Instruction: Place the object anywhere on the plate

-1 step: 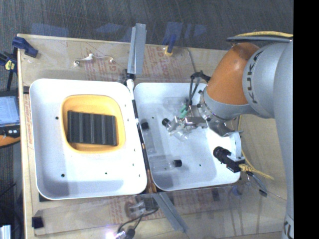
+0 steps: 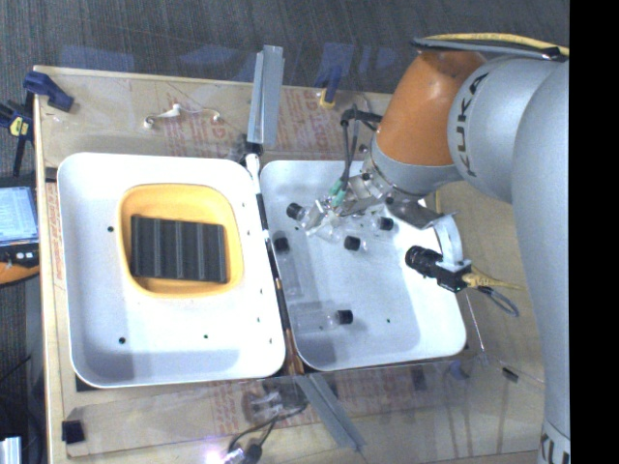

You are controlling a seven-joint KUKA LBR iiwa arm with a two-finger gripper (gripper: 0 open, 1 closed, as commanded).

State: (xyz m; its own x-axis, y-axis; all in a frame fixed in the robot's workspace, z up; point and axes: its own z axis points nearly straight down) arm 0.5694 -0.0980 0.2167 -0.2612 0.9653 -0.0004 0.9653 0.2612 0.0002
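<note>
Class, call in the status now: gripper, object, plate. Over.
Gripper low over right bin, grip unclear. Small dark pieces scattered there. Yellow plate in left bin, carrying a dark ribbed block.

light: bright, even | glare: white bins (image 2: 97,177) washed out | shadows: soft | focus: slightly blurred

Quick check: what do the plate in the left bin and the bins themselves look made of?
The plate: looks like matte yellow plastic with a dark ribbed centre; no gloss. The left bin and right bin: smooth white, probably moulded plastic, with rounded corners and soft sheen.

Robot lab: KUKA arm (image 2: 484,95), plywood bench (image 2: 145,100), clamps (image 2: 46,89).
</note>
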